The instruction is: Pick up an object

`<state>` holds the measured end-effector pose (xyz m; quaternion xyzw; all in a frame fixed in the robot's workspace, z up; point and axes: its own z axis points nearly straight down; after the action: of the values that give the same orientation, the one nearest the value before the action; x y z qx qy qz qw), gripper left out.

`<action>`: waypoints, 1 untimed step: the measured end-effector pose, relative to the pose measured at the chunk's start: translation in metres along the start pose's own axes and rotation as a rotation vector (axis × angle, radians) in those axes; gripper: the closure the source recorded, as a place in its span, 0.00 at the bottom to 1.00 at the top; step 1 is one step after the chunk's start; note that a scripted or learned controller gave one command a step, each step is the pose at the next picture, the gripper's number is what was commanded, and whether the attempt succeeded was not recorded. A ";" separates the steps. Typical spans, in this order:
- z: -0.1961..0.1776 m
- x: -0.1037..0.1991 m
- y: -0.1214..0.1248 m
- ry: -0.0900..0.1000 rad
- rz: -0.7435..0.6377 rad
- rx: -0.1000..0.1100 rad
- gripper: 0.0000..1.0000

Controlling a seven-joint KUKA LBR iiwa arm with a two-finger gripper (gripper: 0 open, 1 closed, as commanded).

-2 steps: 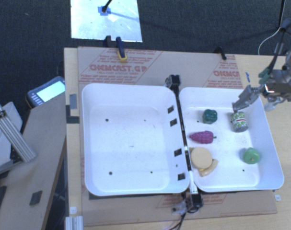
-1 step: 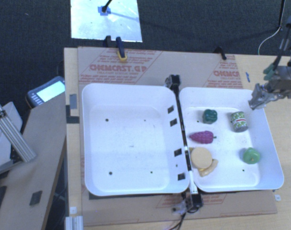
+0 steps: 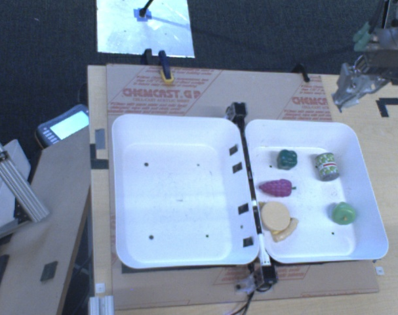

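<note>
Soft, even overhead light fills the bench; the two white bins (image 3: 179, 195) glow nearly blown out, with only faint shadows along their inner walls. A metal sheet (image 3: 145, 17) at the top catches a hazy glare. Everything looks slightly soft and grainy, the gripper (image 3: 348, 97) blurred most.

You have two white bins on the surface: a left bin (image 3: 179, 195) and a right bin (image 3: 366, 195). The right bin counts five small objects: one dark green pepper-like piece (image 3: 287, 159), one small can (image 3: 326, 166), one purple grape bunch (image 3: 276, 188), one green apple-like piece (image 3: 343, 213), and one tan round piece (image 3: 276, 217).
</note>
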<state>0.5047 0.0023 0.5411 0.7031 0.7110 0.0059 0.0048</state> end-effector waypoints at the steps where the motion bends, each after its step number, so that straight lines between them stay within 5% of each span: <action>1: 0.027 0.130 -0.019 0.002 -0.007 0.015 1.00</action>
<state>0.4848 0.1324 0.5141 0.7007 0.7135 0.0011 -0.0011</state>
